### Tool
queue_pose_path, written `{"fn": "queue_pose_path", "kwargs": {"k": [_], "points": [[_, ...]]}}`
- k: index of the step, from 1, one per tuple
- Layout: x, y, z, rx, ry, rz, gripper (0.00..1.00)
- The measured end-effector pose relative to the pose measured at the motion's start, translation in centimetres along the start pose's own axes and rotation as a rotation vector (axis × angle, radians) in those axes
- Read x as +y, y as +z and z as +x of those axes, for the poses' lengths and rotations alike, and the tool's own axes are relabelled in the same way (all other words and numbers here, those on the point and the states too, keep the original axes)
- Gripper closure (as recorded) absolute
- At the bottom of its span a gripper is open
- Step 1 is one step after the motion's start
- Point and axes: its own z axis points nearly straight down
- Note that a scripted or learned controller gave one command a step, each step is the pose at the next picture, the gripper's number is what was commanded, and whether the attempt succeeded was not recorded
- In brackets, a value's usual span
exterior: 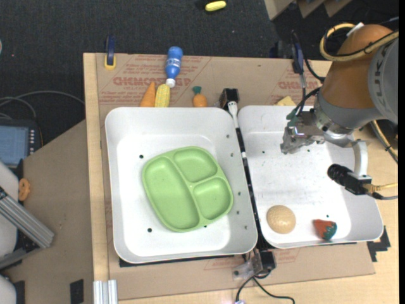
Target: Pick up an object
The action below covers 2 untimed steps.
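**Clerk:** Item one, the claw. Location and state?

**Arm:** My claw (296, 139) hangs over the far part of the right bin (266, 170), near its back wall. Whether it is spread or pressed together, I cannot tell; the wrist hides that. Nothing is seen pinched in it.

**Clerk:** Item two, things open to picking.

**Arm:** Two, both in that same bin, both toward its near edge, well apart from my claw. A round tan bun-like piece (280, 219), near-side and slightly left in the view from my claw. A small red-and-teal toy, perhaps a strawberry (325, 228), near-side and to the right, close to the bin's front rim.

**Clerk:** Long axis?

**Arm:** The tan piece looks round, so none to speak of. The red toy is too small to judge.

**Clerk:** Item three, other stock.

**Arm:** A green divided plate (186, 187) in the left bin (126, 132), left of my claw. I judge the tan piece the nearer pick: travel toward the near edge, then descend.
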Motion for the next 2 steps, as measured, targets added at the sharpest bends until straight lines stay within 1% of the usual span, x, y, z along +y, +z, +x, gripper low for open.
{"fn": "queue_pose_path", "kwargs": {"k": [1,2], "points": [[4.0,-1.5,10.7,0.003,-0.005,-0.001,1.00],[8.1,-5.3,5.9,-0.005,0.011,-0.003,1.00]]}}
